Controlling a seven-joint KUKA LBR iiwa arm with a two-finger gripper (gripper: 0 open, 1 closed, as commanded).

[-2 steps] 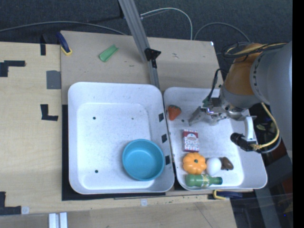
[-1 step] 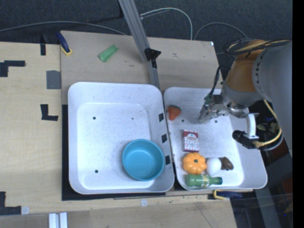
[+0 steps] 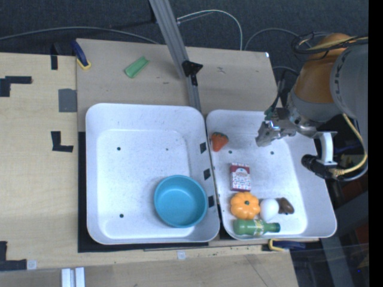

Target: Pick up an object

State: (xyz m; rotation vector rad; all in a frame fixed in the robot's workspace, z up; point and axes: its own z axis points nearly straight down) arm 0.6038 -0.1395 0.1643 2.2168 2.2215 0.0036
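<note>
1. arm (image 3: 326,79) cut off by the frame's right edge; only the wrist, orange band and part of the grey body show. cables loop across it.
2. gripper (image 3: 266,135) small and blurred; cannot tell whether it is open or closed. nothing visible between its tips.
3. arm reaches in from the right over the right bin (image 3: 311,220), gripper low over that bin's far right part, near the far rim, apart from all items.
4. right bin contents: strawberry (image 3: 219,141) by the left wall, far half; red box (image 3: 240,176) mid-bin; pumpkin (image 3: 245,205) nearer the front, touching or just beside a white egg (image 3: 270,208); brown item (image 3: 285,206) just right of the egg, shape hard to make out; green bottle (image 3: 256,226) lying along the front rim, just beside the pumpkin.
5. left bin (image 3: 119,130): blue bowl (image 3: 180,200) in the front right corner, upright.
6. bench beyond the bins: green block (image 3: 136,67) near the far left corner; grey pole (image 3: 173,37) slants down to the gap between the bins.
</note>
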